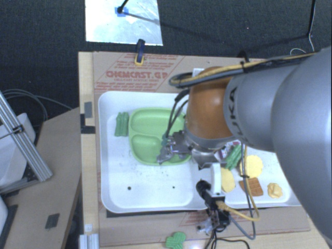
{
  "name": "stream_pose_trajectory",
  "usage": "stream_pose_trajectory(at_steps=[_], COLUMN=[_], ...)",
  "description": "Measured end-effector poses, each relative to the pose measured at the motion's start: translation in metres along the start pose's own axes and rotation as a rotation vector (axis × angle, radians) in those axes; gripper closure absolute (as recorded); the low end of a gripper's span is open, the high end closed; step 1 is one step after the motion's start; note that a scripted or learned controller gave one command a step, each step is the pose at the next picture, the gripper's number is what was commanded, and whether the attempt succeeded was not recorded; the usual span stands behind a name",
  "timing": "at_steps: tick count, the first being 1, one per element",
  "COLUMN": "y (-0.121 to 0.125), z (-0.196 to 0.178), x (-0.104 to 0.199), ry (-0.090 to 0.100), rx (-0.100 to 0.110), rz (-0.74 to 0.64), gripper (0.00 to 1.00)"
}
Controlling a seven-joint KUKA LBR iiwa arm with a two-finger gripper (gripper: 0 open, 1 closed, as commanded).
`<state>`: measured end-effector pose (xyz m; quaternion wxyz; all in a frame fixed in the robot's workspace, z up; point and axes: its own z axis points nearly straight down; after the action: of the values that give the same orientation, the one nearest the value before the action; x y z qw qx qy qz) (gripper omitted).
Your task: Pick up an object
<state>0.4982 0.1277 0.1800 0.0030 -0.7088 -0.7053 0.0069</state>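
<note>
The gripper [167, 153] hangs low over the green tray [148, 136] in the left bin [111, 191]. Its grasp cannot be made out, so no pickup is confirmed; lifting remains.

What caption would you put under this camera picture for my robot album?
The grey arm's gripper hangs over a green divided dish in the left white bin, toy food waiting beside it.

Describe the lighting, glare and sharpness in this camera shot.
Camera view: even, soft light; glare on the shiny sheet at top; the arm looms large and slightly soft near the lens; the gripper looks blurred over the green tray.
</note>
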Motion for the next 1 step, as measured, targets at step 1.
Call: stream_pose_trajectory(at_steps=[1], y=[0.0529], z=[-0.0050], x=[-0.0796], ry=[0.003], rx=[-0.018], rz=[0.002], gripper=[0.00])
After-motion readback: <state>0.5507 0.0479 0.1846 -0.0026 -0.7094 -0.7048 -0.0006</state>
